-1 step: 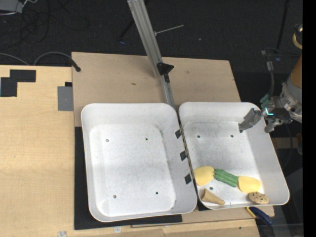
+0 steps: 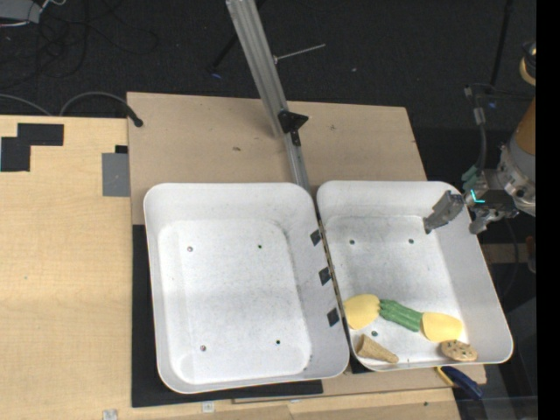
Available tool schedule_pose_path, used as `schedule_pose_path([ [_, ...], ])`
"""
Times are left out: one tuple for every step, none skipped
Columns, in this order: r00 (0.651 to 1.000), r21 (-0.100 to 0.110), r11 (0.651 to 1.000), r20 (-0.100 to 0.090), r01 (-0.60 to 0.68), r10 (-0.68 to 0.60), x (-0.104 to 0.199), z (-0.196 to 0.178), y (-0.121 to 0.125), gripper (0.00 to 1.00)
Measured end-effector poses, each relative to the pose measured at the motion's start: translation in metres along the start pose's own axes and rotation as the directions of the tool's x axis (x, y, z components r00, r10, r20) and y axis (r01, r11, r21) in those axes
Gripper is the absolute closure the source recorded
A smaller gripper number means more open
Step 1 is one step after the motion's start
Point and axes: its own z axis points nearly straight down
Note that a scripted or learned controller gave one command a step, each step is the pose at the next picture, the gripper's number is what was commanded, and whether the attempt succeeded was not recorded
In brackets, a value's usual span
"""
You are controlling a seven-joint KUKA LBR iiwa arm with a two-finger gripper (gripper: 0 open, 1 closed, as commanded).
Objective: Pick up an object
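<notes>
Above the right bin's [image 2: 411, 201] far right rim the gripper [image 2: 461, 210] hung open and empty, the green-and-yellow toy [image 2: 402, 315] lying crosswise well toward the near wall.

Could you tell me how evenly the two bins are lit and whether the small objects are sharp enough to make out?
Camera view: the left bin is shaded along its left side and brighter toward the middle; the right bin is evenly bright, without hard glare. The green and yellow toy, the cone and the cookie are soft but recognisable; the gripper sits against dark background, its detail murky.
</notes>
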Motion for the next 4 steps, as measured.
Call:
schedule_pose_path([
  [1.0, 0.007, 1.0, -0.002, 0.0, 0.0, 0.001, 0.065, -0.002, 0.0],
  [1.0, 0.005, 1.0, -0.001, -0.001, 0.001, 0.003, 0.109, 0.001, 0.0],
  [1.0, 0.007, 1.0, -0.002, -0.001, 0.001, 0.004, 0.174, 0.001, 0.0],
  [1.0, 0.002, 1.0, 0.0, -0.007, 0.007, 0.002, 0.16, 0.002, 1.0],
])
